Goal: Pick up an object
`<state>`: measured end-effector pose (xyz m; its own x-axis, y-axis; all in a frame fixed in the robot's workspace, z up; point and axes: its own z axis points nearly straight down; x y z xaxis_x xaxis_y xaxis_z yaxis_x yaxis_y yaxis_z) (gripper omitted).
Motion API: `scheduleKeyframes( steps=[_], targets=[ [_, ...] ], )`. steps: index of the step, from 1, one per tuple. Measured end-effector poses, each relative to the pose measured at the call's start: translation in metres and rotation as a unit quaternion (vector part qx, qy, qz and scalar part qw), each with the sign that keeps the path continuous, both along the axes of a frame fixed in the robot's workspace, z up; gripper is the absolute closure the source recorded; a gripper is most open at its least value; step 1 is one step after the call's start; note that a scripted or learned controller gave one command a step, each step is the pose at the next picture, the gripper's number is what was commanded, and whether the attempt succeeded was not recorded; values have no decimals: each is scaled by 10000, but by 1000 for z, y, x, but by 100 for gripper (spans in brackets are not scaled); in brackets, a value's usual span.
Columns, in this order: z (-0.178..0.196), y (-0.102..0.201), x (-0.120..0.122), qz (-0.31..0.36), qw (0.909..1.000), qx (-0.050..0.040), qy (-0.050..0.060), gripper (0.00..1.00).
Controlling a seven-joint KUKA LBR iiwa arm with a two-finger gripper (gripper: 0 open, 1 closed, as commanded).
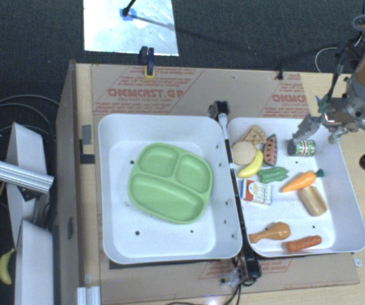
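The small green-and-white can [303,147] lies near the far right corner of the right bin [354,224], with the gripper [307,131] directly above and against it. You see one grey finger [308,125] reaching down to the can's top; whether the fingers stand open or closed on it cannot be told from this angle.

Beside the can, toward the bin's middle, note the watermelon slice [269,150], the cracker [254,135], a round tan bun [244,152], and a banana [252,165]. Nearer you lie a green pepper [272,175], a carrot [299,181], a small printed carton [257,192], a bread roll [312,200], a chicken drumstick [271,232] and a red sausage [304,243].

The left bin [122,132] holds a green divided plate [170,182]. Both bins rest on a cardboard sheet [189,84].
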<state>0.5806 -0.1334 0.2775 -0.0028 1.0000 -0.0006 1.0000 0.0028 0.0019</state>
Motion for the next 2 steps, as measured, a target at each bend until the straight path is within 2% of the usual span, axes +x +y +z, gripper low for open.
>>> scheduleKeyframes(
  steps=[1,2],
  targets=[
    [-60,-4,57,21,10000,-7,-6,0],
    [-123,-6,79,21,10000,-2,5,0]
  ],
)
